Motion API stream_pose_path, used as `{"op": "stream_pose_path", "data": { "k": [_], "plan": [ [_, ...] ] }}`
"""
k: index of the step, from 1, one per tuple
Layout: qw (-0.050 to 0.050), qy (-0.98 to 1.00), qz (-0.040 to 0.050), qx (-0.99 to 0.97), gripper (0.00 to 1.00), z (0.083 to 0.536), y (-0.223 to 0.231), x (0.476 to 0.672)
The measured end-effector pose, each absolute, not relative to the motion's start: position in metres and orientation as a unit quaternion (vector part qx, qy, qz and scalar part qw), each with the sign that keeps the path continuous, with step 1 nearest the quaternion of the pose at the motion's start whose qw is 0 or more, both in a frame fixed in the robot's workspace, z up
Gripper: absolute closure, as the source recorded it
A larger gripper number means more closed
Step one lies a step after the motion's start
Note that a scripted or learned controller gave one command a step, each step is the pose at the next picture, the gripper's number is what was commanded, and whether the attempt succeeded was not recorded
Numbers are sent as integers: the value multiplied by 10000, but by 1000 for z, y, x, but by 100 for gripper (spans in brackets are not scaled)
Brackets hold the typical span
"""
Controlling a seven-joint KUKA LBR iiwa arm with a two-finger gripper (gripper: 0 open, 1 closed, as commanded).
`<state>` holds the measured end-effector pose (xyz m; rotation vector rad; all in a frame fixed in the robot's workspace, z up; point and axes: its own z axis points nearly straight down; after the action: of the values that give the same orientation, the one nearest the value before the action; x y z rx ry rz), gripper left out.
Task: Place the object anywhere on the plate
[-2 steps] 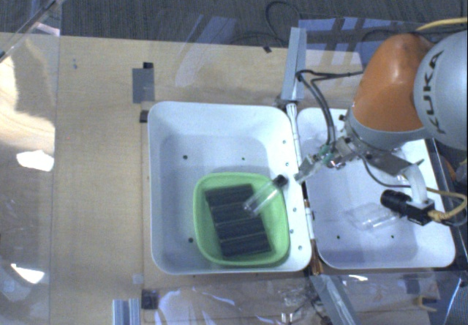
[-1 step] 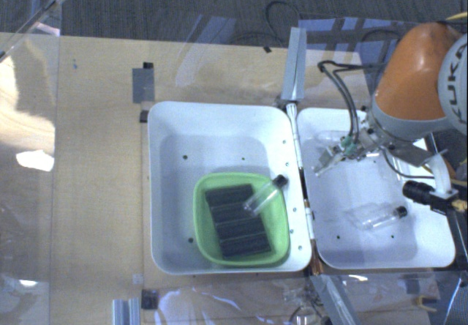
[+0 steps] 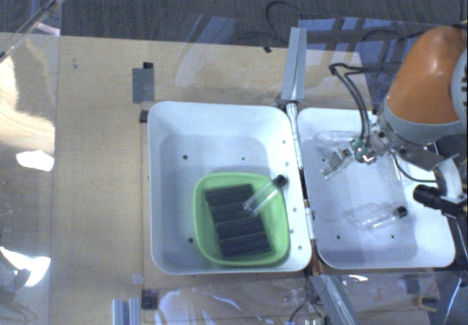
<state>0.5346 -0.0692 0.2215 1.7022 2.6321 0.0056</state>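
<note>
Plate: a green square plastic plate [image 3: 278, 232] with dark ridged inserts is seen in the left white bin [image 3: 164, 192].
Object: a clear plastic tube with a black cap [image 3: 265, 195] is lying tilted across the plate's upper right corner.
Claw [image 3: 338, 159]: seen over the right white bin [image 3: 431, 254]; finger state cannot be told.
Spare: a second clear capped tube [image 3: 379, 216] is lying in the right bin.
Advice: if regrasped, the tube is best taken mid-body and set down flat.

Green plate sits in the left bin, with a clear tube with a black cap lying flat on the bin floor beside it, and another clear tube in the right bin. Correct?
Not quite. The camera view shows the capped tube resting on the green plate, leaning over its upper right rim, not on the bin floor beside it. The plate is in the left bin, and another clear tube lies in the right bin.
</note>
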Motion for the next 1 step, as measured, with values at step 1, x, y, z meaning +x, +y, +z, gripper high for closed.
{"op": "stream_pose_path", "data": {
  "k": [1],
  "plan": [
    [26,8312,12,5559,0,215,-89,520]
  ]
}}
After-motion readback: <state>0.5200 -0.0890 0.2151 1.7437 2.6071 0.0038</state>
